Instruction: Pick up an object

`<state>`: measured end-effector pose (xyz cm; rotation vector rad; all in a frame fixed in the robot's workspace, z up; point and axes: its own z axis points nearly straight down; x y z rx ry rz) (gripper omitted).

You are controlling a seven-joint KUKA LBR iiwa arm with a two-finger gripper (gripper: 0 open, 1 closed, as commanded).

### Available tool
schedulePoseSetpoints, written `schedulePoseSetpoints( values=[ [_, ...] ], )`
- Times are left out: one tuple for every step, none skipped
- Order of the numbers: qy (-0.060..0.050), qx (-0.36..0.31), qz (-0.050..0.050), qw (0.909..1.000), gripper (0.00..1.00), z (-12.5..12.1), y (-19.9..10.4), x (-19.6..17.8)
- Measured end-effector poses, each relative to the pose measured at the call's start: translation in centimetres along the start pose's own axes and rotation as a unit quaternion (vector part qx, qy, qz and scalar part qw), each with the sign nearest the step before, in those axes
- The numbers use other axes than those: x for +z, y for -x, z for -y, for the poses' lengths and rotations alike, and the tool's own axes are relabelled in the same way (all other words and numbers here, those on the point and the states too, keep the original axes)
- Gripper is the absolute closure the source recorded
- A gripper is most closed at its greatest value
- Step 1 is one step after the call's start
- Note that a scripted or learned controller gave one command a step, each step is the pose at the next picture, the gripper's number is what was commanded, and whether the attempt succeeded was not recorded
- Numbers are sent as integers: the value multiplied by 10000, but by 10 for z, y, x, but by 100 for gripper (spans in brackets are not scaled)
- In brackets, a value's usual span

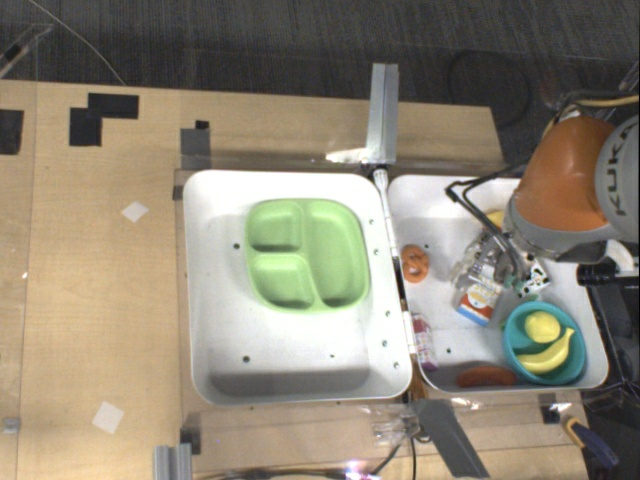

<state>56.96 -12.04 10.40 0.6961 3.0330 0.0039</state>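
Gripper [492, 268] low in right bin [440, 358], center-right of frame, jaw state unclear; crowded small carton [477, 306] and teal bowl [520, 353] risk a glancing miss.

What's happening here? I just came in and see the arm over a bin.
The arm reaches into the right bin, its gripper low among the clutter, just above a small carton. Nearby sit a teal bowl holding a banana, an orange piece and a red one. The left bin holds a green tray.
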Motion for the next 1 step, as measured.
schedulePoseSetpoints(
  values=[
    [-50, 2069, -96, 9783, 100, -23, 3, -32]
  ],
)
